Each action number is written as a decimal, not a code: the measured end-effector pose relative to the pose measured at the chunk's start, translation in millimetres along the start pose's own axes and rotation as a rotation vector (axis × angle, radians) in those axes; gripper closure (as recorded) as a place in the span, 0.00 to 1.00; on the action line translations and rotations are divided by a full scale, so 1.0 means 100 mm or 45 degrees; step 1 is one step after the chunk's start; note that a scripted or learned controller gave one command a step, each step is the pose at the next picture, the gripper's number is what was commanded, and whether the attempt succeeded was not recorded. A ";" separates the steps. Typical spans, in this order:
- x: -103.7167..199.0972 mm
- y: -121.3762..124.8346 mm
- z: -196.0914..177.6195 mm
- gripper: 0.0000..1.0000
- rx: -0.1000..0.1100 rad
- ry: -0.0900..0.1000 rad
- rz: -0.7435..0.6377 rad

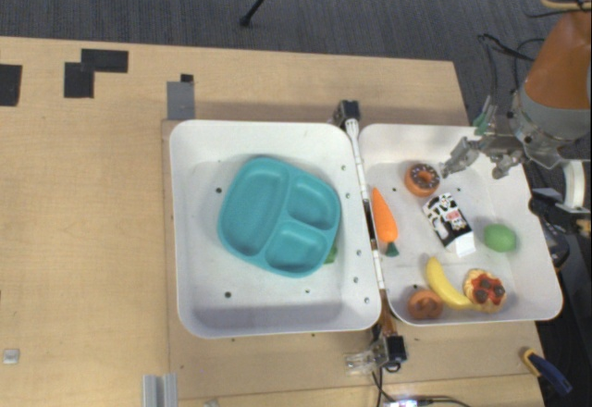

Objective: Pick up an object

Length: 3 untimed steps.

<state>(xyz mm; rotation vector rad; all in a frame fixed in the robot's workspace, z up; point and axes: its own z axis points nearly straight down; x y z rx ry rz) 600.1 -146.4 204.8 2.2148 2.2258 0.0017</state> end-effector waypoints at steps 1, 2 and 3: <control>-0.10 -0.24 1.19 0.00 -0.005 -0.002 -0.193; -0.09 -0.22 1.07 1.00 -0.011 -0.003 -0.195; 0.53 -0.64 0.12 1.00 -0.003 0.000 -0.110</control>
